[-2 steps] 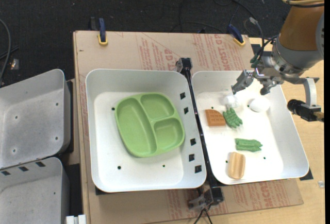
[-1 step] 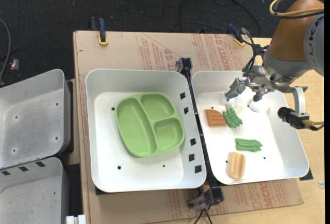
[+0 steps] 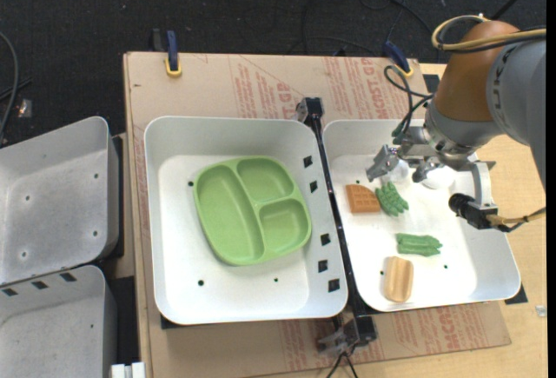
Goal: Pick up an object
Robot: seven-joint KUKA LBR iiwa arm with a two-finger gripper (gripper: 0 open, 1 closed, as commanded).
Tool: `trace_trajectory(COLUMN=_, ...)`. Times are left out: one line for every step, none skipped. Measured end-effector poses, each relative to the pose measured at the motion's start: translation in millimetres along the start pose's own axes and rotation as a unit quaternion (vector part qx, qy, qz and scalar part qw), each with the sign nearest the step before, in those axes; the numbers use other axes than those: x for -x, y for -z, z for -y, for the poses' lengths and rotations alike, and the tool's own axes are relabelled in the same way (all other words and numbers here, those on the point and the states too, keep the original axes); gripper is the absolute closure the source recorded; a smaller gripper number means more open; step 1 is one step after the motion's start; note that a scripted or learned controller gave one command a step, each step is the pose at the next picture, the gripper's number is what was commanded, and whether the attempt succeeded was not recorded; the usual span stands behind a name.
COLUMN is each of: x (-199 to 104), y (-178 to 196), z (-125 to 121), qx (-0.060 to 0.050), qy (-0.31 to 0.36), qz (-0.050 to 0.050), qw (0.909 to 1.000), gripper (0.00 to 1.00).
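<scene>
Green is what catches the eye first: a pale green plastic divided plate (image 3: 253, 210) lies flat in the left white bin (image 3: 165, 150), alone there at frame centre-left. In the right white bin (image 3: 495, 268), at centre-right of the frame, the small pieces are gathered: a tan waffle-textured square (image 3: 362, 198), a leafy dark green toy vegetable (image 3: 392, 199) touching or just beside its right edge, a second green bumpy toy vegetable (image 3: 419, 244) lower down, and a tan bread-roll-shaped piece (image 3: 398, 278) near the bin's lower edge.

The grey arm with its orange band (image 3: 473, 72) comes in from the upper right, and the gripper (image 3: 391, 169) hangs low over the upper part of the right bin, right above the leafy vegetable. I cannot tell from here whether its jaws stand apart or closed; the metal parts blur together, and nothing is plainly seen between them.

My guess is the leafy vegetable is the target, since it sits directly beneath. The worry is the crowding: the waffle square is so close that a descending finger might land on it, or push both pieces aside rather than straddling one. The vegetable is also soft-looking and irregular, so a pinch at its tip could slip off. The bin's upper wall is near too, leaving little room to shift.
</scene>
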State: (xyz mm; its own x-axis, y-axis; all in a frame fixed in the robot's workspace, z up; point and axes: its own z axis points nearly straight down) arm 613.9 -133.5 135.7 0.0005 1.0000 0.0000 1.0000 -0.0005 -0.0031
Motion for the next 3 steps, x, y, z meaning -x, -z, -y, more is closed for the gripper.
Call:
trace_trajectory(x=0, y=14, z=-1, qx=0.002, qy=0.000, qz=0.000, qw=1.0000, gripper=1.00)
trace_trajectory(x=-7, y=62, z=-8, qx=0.004, qy=0.002, qz=0.000, qw=1.0000, gripper=1.00)
trace_trajectory(x=-4, y=117, z=1, qx=0.005, qy=0.001, qz=0.001, qw=1.0000, gripper=1.00)
